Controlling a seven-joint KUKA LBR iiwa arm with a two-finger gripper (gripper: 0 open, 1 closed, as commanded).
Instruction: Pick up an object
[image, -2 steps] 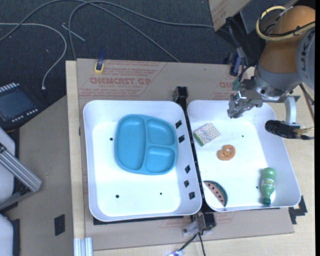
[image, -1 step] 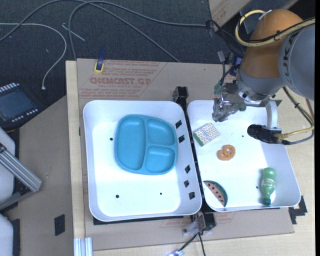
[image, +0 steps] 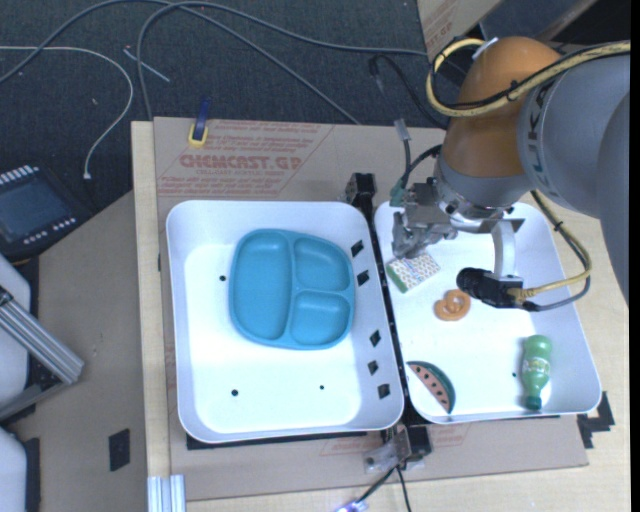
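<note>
Camera view: blue tray (image: 291, 289) in left bin (image: 190, 330).

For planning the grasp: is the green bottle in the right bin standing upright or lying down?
Lying down. The green bottle shows its full length flat on the floor of the right bin, cap end toward the bin's near edge.

A robotics lab: two shallow white plastic bins (image: 190, 300) on a plywood bench (image: 250, 150), loose white cables (image: 100, 50) trailing across dark carpet.
</note>
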